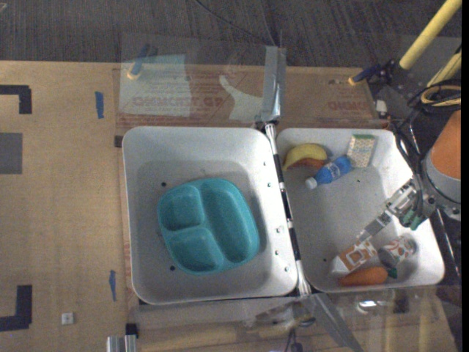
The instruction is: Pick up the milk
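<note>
Small white-and-orange milk carton (357,256) lies tilted in right white bin (322,218), crowded by orange carrot (364,276) and small can (396,251) — neighbour may be nudged or grabbed instead. Metal two-finger gripper (374,227) poised just above carton — finger spread cannot be told.

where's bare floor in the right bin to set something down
The middle of the right bin is bare, between the blue bottle above and the milk carton below. Crowded spots: the top edge with the banana and small box, and the lower right corner, where the gripper reaches the carton, carrot and can.
</note>
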Controlling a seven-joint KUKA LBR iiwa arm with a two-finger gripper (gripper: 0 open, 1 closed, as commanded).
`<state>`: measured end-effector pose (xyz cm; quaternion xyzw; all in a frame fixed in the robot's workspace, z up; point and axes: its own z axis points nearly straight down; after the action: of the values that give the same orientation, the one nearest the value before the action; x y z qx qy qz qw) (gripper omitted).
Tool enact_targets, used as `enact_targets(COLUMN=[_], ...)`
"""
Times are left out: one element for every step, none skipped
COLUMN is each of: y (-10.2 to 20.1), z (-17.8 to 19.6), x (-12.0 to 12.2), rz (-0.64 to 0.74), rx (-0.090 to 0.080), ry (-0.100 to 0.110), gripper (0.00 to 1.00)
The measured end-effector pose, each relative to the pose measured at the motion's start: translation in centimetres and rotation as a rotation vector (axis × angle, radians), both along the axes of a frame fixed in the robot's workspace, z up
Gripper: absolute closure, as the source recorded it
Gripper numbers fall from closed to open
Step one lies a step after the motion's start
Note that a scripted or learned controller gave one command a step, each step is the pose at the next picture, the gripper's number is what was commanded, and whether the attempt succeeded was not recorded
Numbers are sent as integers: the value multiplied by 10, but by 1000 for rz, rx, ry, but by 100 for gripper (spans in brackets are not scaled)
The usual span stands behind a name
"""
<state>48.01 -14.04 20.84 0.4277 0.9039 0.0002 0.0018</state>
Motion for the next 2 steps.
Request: enact_targets(y=[-12,-13], z=[44,55], x=[8,9], rz=[-165,-164], rx=[0,-3], ry=[-2,-7], gripper=[0,100])
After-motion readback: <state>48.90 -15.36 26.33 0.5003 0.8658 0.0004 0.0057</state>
